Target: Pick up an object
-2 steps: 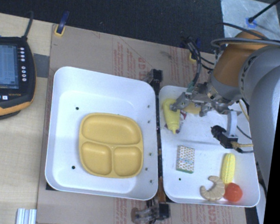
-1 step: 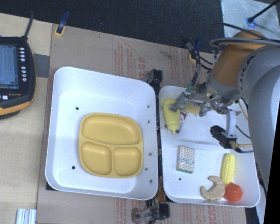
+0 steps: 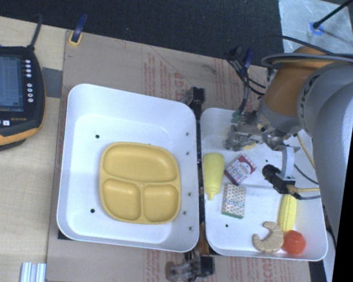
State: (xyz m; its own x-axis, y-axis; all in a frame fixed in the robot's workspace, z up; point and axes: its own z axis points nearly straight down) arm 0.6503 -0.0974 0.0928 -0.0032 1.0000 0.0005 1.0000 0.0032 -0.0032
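Gripper (image 3: 245, 139) sat low at back of right white bin (image 3: 309, 253), fingers' state hard to tell. Nothing lifted; small red-and-white packet (image 3: 240, 169) lay just beside, ungrabbed.

The grey arm (image 3: 328, 106) reaches in from the right, its end effector (image 3: 242, 138) lowered.
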